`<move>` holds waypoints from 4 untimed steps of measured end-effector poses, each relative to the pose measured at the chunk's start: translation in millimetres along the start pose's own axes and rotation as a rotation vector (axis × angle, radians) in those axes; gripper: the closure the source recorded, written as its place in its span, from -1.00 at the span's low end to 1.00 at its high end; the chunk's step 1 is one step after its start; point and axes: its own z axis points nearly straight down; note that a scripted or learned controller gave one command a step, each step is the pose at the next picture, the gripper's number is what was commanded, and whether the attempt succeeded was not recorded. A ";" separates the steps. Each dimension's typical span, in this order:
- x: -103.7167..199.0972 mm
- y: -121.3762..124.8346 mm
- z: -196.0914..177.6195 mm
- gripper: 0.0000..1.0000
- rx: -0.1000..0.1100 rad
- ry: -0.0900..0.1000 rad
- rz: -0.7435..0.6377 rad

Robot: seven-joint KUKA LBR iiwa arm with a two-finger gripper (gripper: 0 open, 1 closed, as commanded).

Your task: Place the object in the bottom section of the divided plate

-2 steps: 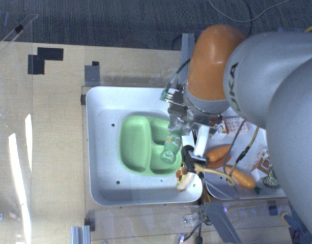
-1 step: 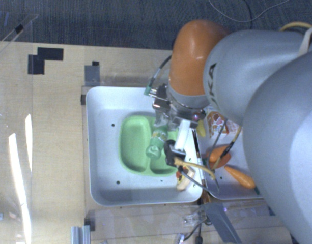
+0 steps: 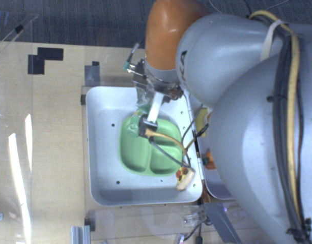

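One green plate (image 3: 138, 154) lies in the left bin (image 3: 97, 151), with one tan-and-red object (image 3: 185, 179) beside it in the bin's lower-right corner. The gripper (image 3: 144, 96) hangs over the plate's top edge; I cannot tell its state.

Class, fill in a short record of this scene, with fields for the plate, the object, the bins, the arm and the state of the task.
plate: green, divided, lying in the left bin
object: small, tan and red, in that bin's lower right corner, off the plate
arm: reaches in from the right, wrist above the plate's top edge
right bin: white, mostly hidden under the arm
task state: object not yet on the plate
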 end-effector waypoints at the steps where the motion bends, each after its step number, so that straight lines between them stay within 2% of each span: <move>1: -88.0 -84.2 16.1 1.00 0.001 0.000 0.150; 2: -25.6 -21.4 -17.6 1.00 0.001 0.000 0.250; 3: -92.2 -8.6 16.4 1.00 0.001 -0.001 0.147; 4: -41.5 -20.8 16.8 1.00 0.002 0.000 0.223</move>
